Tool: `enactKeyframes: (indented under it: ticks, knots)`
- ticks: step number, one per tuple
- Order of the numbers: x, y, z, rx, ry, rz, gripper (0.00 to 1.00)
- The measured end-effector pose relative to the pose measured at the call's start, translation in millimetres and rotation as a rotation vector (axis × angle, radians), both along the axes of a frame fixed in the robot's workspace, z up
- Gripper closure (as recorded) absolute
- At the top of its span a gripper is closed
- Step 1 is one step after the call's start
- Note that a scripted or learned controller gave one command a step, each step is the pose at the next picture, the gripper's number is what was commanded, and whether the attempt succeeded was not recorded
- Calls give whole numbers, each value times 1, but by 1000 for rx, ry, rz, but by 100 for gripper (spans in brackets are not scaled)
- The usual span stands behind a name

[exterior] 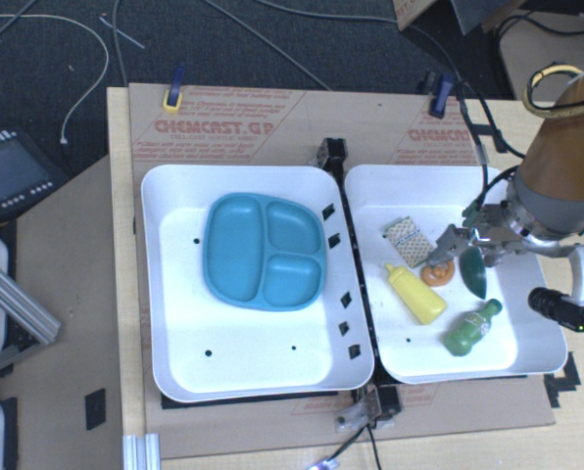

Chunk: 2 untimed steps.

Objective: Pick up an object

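The gripper hangs low over the right bin, its grey fingers pointing toward the bin's middle; whether they are spread or closed cannot be told, and nothing is seen held between them. Just under the fingertip sits a small round orange-brown piece, a doughnut-like toy. Touching the gripper's right side is a dark green, leaf-shaped object, lying lengthwise. To the left of the fingertip lies a small speckled grey-white packet, tilted. Below it a yellow squeeze bottle with a pointed nozzle lies on its side, its nozzle toward the packet. Near the bin's front edge a green bottle with a pale label lies slanted; the label's print is too small to read.

The left bin holds 1 light blue plate split into 3 compartments. Under both bins a cardboard sheet carries red print reading "CHEMCAST GP", seen 2 times along the far edge. 2 blue clamps grip that edge.
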State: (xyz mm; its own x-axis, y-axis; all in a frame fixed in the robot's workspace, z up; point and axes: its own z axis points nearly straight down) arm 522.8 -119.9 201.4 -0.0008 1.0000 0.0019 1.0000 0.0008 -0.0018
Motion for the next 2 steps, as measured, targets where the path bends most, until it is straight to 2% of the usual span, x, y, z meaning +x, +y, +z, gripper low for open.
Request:
enactKeyframes:
  ticks: [2]
  knots:
    - [-1,10,-113,1,6,-1,0]
